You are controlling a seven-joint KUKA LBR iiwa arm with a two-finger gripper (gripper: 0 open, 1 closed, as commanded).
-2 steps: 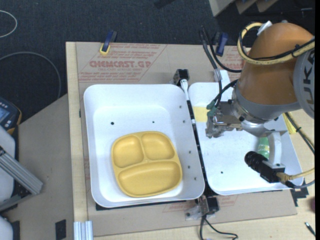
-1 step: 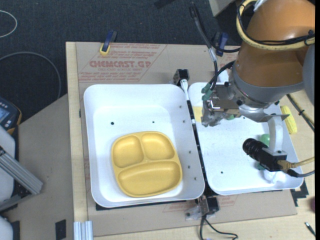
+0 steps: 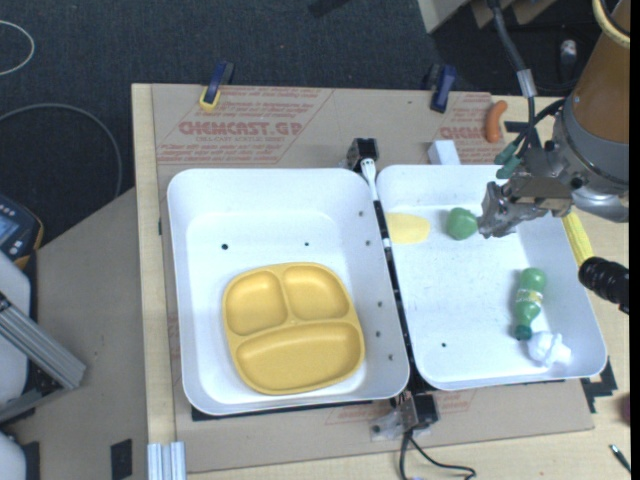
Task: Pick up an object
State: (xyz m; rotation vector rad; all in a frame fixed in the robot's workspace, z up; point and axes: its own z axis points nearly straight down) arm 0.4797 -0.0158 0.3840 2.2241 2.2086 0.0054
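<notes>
My gripper (image 3: 497, 224) hangs low over the back of the right bin (image 3: 470, 360), its tip just right of a small green ball (image 3: 461, 223). The ball sits beside the fingers, not between them. A pale yellow flat piece (image 3: 408, 229) lies left of the ball near the bin's left wall. Along the bin's right side lies a green and teal toy (image 3: 527, 301), with a white crumpled thing (image 3: 549, 349) just below it.
The left bin (image 3: 200, 208) holds a yellow divided plate (image 3: 291, 326). An orange thing (image 3: 494, 121) lies on the cardboard behind the right bin. Clamps (image 3: 213, 86) grip the board's back edge.
</notes>
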